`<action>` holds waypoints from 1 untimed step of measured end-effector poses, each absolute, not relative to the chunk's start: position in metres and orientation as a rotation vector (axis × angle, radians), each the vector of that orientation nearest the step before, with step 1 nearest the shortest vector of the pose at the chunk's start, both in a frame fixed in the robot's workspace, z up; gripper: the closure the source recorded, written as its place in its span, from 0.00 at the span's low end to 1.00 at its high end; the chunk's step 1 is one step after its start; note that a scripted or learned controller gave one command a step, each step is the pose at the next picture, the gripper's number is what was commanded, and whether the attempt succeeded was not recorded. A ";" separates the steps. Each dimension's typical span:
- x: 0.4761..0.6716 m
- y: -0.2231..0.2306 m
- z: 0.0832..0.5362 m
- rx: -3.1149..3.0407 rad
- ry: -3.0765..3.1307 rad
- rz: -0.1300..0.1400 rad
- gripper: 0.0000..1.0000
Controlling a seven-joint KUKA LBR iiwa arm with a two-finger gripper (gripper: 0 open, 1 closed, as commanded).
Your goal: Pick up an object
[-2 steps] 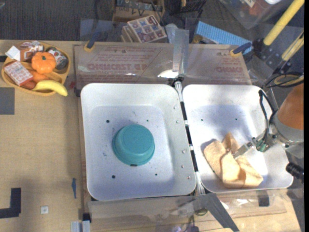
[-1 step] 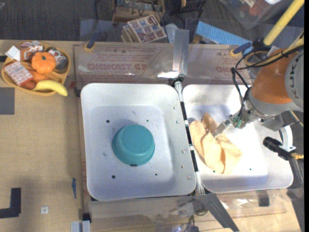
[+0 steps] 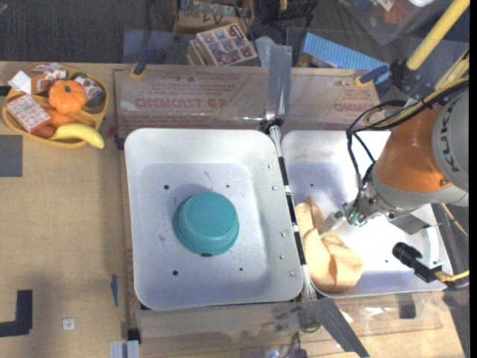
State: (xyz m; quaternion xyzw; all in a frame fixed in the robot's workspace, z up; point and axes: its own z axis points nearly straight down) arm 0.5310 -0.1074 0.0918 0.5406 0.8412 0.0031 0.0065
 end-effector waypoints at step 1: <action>0.485 -0.100 0.092 1.699 2.620 0.013 0.00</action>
